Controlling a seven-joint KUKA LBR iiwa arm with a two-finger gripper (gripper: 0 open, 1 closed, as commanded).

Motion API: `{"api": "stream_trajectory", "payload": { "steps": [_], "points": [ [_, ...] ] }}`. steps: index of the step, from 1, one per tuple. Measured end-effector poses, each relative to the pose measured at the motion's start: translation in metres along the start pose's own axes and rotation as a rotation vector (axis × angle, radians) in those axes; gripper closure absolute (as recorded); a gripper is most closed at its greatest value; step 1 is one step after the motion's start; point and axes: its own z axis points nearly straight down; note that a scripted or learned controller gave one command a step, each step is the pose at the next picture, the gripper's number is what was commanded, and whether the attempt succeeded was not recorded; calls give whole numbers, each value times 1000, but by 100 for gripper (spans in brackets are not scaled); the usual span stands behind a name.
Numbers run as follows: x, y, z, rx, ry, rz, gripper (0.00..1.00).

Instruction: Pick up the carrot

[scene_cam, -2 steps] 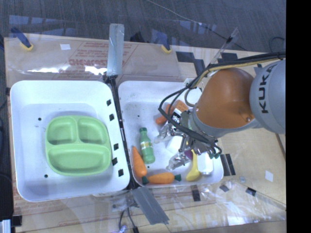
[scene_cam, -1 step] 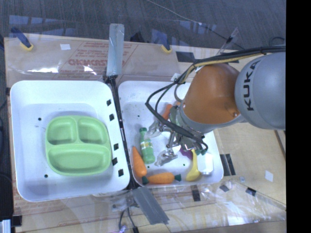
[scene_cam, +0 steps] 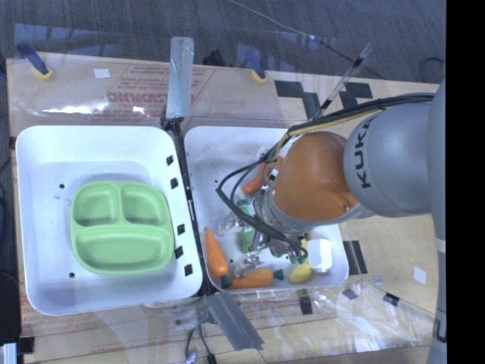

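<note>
Seeing the carrot (scene_cam: pixel 216 253) lying by the left wall of the white bin (scene_cam: pixel 198 152) under the arm, just left of the gripper (scene_cam: pixel 255 250) and not being grasped. Seeing a second carrot (scene_cam: pixel 251 280) lying near the front wall. Not being able to tell if the gripper is clenched or released.

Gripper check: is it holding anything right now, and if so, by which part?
Cannot be told. The gripper sits low in the right bin among the clutter, with two carrots lying beside it.
</note>
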Motion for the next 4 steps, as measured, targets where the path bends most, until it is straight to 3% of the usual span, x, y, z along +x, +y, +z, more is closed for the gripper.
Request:
{"api": "stream_trajectory", "payload": {
  "steps": [1, 2, 3, 4],
  "points": [
    [-1, 2, -10, 0, -1, -8, 100],
    [-1, 2, -9, 0, 0, -9, 0],
    [0, -24, -19, -1, 5, -83, 0],
    [-5, 47, -104, 0, 0, 70, 0]
  ]
}}
